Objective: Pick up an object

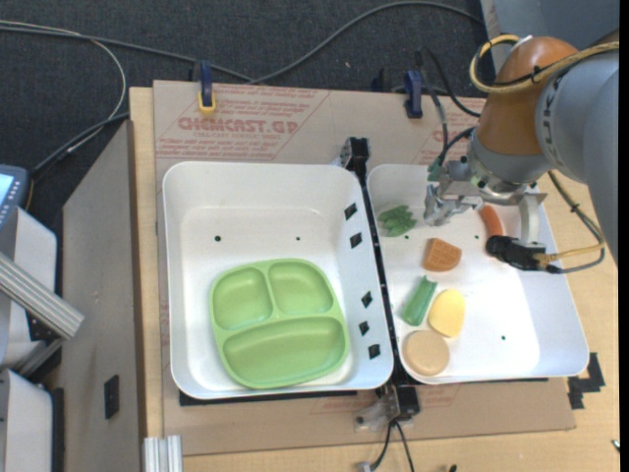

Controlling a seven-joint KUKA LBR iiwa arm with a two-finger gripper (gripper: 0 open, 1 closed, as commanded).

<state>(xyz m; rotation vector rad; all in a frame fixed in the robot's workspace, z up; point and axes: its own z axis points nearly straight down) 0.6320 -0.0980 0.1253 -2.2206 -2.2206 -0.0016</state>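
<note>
Arm (550, 96) reaches in from the right, gripper (444, 205) low over the back of the right bin (550, 342). Its metal fingers point down w/ a small gap between them and nothing in that gap, so it looks open and carrying nothing.

Objects in the right bin, all on the floor of the bin: green leafy piece (397, 220) just left of the gripper, orange wedge (442, 256) just in front of it, red-orange stick (492, 221) to its right, then nearer the front edge a green stick (420, 300), yellow piece (447, 314) and tan disc (428, 353). Left bin (197, 205) has a green divided plate (280, 321).

Progress – early, I'd say. Nothing lifted yet; the grasp, close and lift are all left. Nearest candidates look like the leafy piece or the orange wedge – can't tell which is the target.
</note>
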